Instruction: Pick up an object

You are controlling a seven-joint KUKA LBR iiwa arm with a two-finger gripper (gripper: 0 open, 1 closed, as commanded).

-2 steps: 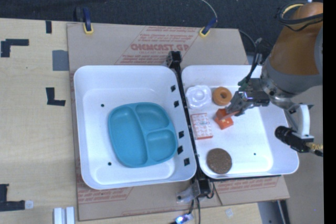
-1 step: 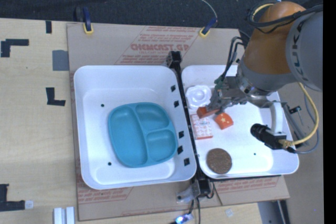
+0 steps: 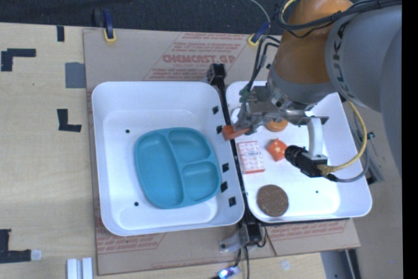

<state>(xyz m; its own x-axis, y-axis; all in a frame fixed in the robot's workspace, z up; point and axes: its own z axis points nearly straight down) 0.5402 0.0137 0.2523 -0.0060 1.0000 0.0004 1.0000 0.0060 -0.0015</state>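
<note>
My gripper (image 3: 240, 126) hangs low over the left side of the right bin (image 3: 339, 206), close to the divider between the bins. A small orange piece (image 3: 228, 132) sits right at its tip, over the divider; whether it is held is unclear. Below the gripper lies a red-and-white card (image 3: 250, 157). An orange-red block (image 3: 277, 149) rests just right of the card. Part of another orange object (image 3: 279, 121) peeks out under the wrist. A brown round disc (image 3: 272, 199) lies near the front of the bin.
The left bin (image 3: 108, 108) holds a blue divided plate (image 3: 177, 165). A black connector and yellow cable (image 3: 307, 162) from the arm hang over the right bin. The arm's large grey body covers the bin's back right part.
</note>
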